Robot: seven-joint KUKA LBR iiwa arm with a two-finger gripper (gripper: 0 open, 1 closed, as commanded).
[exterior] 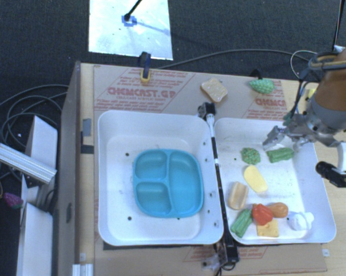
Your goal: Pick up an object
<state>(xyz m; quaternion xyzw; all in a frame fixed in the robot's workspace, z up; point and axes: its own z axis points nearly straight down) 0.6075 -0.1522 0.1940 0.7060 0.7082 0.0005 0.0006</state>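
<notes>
Fingers [274, 135] spread, empty, just above green pickle [280, 154], right bin [324, 224]. Looks light, stiff, slick; grip mid-body.

Bright even light, soft focus, glare

place: robotics lab | evidence: taped cardboard bench [163, 88]; loose cables [25, 108]; toy food [255, 215]

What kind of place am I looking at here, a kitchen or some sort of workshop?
Most likely a robotics lab, not a kitchen. A grey and orange robot arm reaches over two white bins, the food pieces such as the green one look like plastic toys, and loose cables trail across the floor.
</notes>
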